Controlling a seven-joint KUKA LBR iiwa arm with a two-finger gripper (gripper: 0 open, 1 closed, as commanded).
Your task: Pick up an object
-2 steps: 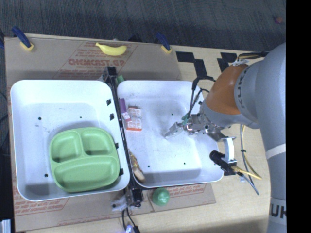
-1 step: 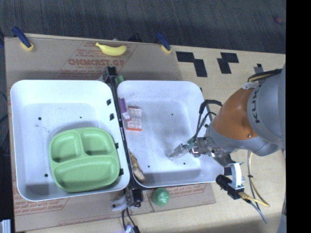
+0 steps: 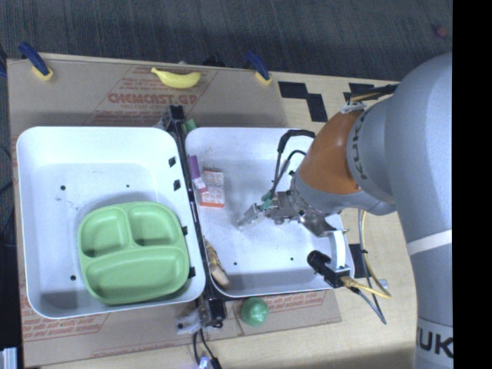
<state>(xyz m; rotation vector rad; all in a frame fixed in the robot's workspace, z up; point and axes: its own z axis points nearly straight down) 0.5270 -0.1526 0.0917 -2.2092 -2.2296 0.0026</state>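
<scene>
With its fingers (image 3: 244, 220) seemingly spread and holding nothing, the gripper (image 3: 250, 217) should shift toward the small orange-and-white packet (image 3: 211, 188) near the right white bin's (image 3: 254, 138) left wall before closing.

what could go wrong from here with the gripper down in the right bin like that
1. The gripper sits over bare floor of the right bin; the small orange-and-white packet lies apart, up and to the left, so a close here would likely catch nothing.
2. That packet lies flat near the divider beside a purple item, so a grasp there may pinch both or slip off.
3. The green ball and yellow banana lie outside both bins, probably beyond any pick.
</scene>
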